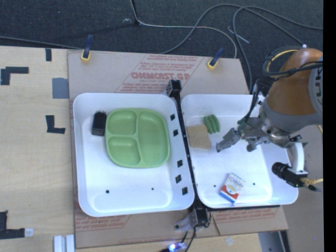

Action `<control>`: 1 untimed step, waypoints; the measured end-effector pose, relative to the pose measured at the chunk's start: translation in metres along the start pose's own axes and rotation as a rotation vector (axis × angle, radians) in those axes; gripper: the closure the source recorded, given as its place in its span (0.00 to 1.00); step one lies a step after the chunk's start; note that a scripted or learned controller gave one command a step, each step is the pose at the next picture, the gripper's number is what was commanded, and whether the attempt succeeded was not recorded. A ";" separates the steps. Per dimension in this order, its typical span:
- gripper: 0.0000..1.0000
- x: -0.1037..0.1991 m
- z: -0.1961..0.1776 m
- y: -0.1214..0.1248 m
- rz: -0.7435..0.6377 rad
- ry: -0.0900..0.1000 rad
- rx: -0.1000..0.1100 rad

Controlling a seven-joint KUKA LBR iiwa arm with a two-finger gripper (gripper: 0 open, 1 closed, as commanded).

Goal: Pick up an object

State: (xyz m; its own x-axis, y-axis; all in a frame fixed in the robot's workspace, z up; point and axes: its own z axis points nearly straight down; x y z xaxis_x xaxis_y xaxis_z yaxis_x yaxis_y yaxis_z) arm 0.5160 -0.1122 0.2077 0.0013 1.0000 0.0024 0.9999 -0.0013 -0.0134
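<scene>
My gripper [239, 142] hangs over the middle of the right bin [273, 196], its two fingers spread apart with nothing between them. A tan sponge-like block [199, 137] lies to its left near the bin's inner wall. Just above that block sits a small green ridged object [211, 123]. A small red, white and blue box [232, 187] lies near the right bin's front edge, below the gripper. In the left bin [89, 193] a green divided plate [138, 137] rests with a small black object [98, 123] at its left side.
The grey arm with its orange band [295, 88] comes in from the right over the right bin's far corner. Black clips [180, 161] run along the divider between the bins. Cables [210, 20] trail across the dark floor behind the bench.
</scene>
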 end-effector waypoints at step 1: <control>0.00 0.000 -0.005 0.003 -0.003 -0.001 -0.011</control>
State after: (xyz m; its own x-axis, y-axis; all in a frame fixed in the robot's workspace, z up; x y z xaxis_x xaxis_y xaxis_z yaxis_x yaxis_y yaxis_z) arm 0.5187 -0.1120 0.2131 -0.0019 1.0000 0.0010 1.0000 0.0019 -0.0022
